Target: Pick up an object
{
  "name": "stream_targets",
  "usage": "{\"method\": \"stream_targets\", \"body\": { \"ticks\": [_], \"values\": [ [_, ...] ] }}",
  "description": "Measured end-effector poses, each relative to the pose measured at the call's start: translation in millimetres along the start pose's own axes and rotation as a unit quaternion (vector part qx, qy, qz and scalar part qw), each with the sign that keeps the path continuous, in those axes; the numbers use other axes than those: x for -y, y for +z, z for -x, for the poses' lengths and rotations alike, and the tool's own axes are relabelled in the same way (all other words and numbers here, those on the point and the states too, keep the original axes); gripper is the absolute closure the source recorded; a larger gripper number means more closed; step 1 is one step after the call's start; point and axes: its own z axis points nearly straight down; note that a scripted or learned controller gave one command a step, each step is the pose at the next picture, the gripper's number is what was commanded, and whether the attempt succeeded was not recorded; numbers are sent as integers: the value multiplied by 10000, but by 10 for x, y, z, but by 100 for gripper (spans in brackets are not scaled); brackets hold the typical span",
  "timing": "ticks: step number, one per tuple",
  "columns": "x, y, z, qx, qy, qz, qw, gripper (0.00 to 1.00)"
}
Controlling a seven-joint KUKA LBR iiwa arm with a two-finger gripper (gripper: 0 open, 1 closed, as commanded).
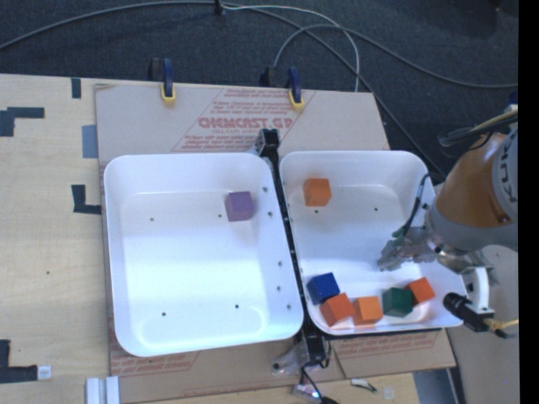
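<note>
So far nothing is picked: we hang our gripper (396,255) low over the right bin (370,160), toward its 3 o'clock side, and we see no object between the fingers. Whether the jaws are spread or closed we cannot tell; they are too small and dark against the bin floor.

What remains is the whole grasp and lift. Nearest to us, at 5 o'clock of the gripper, lies a green block (397,301) touching a red block (420,290). Further along the front wall, at 7 o'clock, sit two orange blocks (353,309) and a blue block (322,286), packed close. A lone orange cube (317,192) stands apart at 10 o'clock; a purple cube (239,205) rests in the left bin (118,225).

We judge the crowding and the front wall the main hindrance.
</note>
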Motion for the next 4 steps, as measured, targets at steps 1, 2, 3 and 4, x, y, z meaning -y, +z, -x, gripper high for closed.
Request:
{"method": "stream_targets", "body": {
  "ticks": [1, 2, 3, 4],
  "values": [
    [44, -540, -86, -4, -7, 10, 10000, 100],
    [95, -1135, -122, -2, -5, 17, 10000, 100],
    [51, -1559, -124, -4, -4, 9, 10000, 100],
    [-122, -1518, -693, -13, -25, -9, 10000, 100]
  ]
}}
